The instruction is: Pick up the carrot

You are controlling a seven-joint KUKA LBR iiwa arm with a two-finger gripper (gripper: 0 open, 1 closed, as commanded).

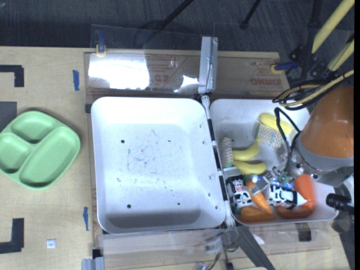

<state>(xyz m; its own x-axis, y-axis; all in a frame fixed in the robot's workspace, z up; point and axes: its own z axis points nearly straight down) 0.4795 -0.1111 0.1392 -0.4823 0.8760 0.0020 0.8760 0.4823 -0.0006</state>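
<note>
Right bin (247,114): gripper (277,185) maybe touching carrot (260,200).

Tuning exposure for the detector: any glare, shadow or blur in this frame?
Camera view: strong glare on the clear panel behind the left bin, washing out its surface; soft shadow along that bin's near wall; the arm's orange band looks slightly soft; clutter around the tool and the carrot is dim and hard to separate.

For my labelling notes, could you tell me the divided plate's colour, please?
The divided plate is light green, in the camera view.
</note>
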